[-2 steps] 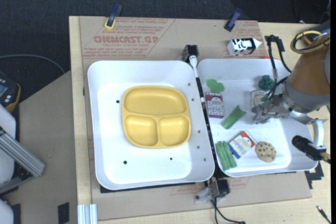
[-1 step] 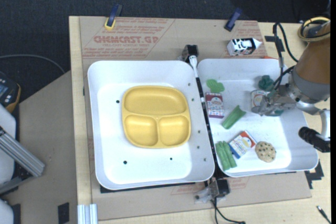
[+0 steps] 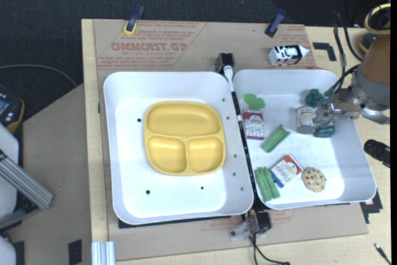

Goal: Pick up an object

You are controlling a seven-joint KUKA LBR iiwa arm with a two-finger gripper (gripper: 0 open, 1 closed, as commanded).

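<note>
— Where do we find the claw, and what is it doing?

— We see the gripper (image 3: pixel 315 113) at the right side of the right bin (image 3: pixel 353 180), reaching in from the grey arm (image 3: pixel 375 87) with its orange band. Its teal-tipped fingers (image 3: pixel 313 97) stand spread, one toward the bin's far side and one toward the near side. Between them sits a small round can (image 3: pixel 306 117) with a pale label. We cannot tell whether the pads touch the can or whether it has left the bin floor, so we call the claw released around it rather than grasping.

— What lies close to it?

— Left of the can we see a green wedge-shaped piece (image 3: pixel 274 139), a red and white packet (image 3: pixel 253 124) and a small green leafy item (image 3: pixel 253 100) near the bin's far left corner. Toward the near edge lie a bundle of green beans (image 3: pixel 266 184), a small carton with orange and blue print (image 3: pixel 285 170) and a chocolate-chip cookie (image 3: pixel 314 179), the carton just beside the cookie.

— And further out?

— The left bin (image 3: pixel 124 152) holds a yellow divided plate (image 3: pixel 184 136) with three compartments. Beyond the right bin, on the brown board (image 3: pixel 167 43), rests a small black and white carton (image 3: pixel 288 54). Two clamps, one yellow and blue (image 3: pixel 132 21) and one blue (image 3: pixel 275 23), grip the board's far edge.
</note>
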